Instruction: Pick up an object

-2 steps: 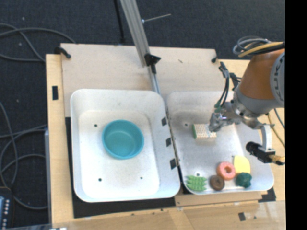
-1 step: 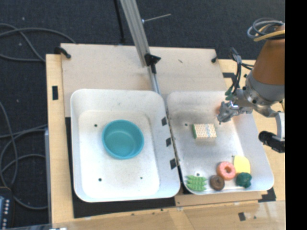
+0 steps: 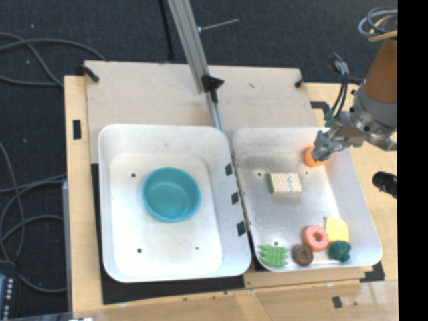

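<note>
Nothing lifted yet, I'd say: the grey two-finger gripper [image 3: 322, 150] sits over a small orange round object [image 3: 311, 157] in the right white bin [image 3: 354, 199]; grip unreadable.

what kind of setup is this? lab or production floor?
Most likely a robotics lab bench for pick-up trials. Two white bins sit side by side on a plywood bench, toy items such as a pink donut and a teal bowl lie in them, and loose cables trail over dark carpet.

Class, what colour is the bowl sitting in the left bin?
Teal, a blue-green. The bowl shows best in the camera view, looking down into it.
</note>
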`<state>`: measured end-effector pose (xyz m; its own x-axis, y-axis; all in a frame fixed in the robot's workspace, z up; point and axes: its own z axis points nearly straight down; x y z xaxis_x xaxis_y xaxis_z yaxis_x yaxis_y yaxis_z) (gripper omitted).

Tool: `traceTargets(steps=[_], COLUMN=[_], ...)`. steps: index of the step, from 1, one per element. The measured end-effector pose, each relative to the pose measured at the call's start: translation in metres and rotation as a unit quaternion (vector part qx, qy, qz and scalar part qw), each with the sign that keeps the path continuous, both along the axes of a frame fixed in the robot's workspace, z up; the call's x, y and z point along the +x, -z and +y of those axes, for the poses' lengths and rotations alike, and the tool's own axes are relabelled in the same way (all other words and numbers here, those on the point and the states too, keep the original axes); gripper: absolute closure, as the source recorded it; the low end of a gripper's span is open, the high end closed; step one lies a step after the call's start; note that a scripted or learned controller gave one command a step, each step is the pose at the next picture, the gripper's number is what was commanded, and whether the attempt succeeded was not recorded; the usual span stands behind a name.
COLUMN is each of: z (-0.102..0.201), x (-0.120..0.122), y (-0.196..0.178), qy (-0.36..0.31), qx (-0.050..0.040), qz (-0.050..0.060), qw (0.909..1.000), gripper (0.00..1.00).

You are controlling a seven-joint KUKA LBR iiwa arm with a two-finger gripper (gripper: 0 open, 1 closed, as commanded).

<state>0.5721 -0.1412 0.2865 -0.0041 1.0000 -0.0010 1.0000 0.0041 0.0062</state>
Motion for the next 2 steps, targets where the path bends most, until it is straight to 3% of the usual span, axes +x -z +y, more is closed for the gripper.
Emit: traceTargets(steps=[2], z=[0.094], x=[0.032], y=[0.028], qy=[-0.001], qx=[-0.0001], qz=[0.002], qw=[1.0], gripper=[1.0])
